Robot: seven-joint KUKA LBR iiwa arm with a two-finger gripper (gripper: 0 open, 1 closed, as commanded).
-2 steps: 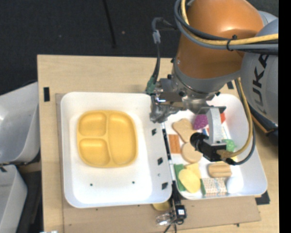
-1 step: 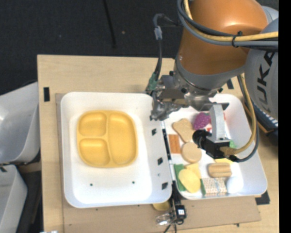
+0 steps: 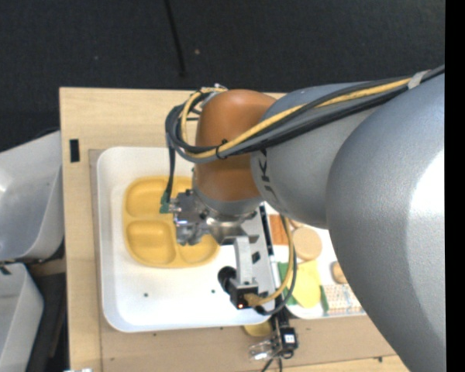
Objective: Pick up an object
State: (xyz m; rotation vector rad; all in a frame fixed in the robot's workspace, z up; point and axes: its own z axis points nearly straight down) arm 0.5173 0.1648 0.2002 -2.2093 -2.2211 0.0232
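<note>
Camera view had the gripper (image 3: pixel 187 227) over the yellow tray (image 3: pixel 151 231); its opening couldn't be told. Best descend squarely on a rim.

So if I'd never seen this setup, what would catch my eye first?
Probably the huge grey arm sweeping in from the right, with its orange band and looping cables above the white bin. Next, the yellow compartment tray lying in the bin's left part, right beside the tool.
</note>
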